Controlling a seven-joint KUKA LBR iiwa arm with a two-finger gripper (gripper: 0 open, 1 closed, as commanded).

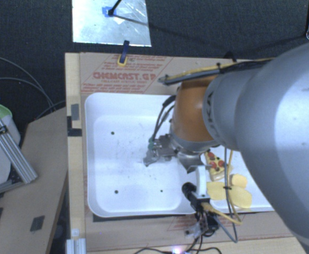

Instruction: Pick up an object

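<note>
We see the jaws (153, 156) low over the left bin (99, 142), near its right side; we cannot tell whether they are spread or closed. Yellow objects (234, 189) lie in the right bin, partly behind the arm (260, 115).

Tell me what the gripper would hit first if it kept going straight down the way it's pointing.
Most likely the bare white floor of the left bin: the gripper hangs over it with nothing visible beneath. Its height above the floor is hard to judge from this view.
</note>
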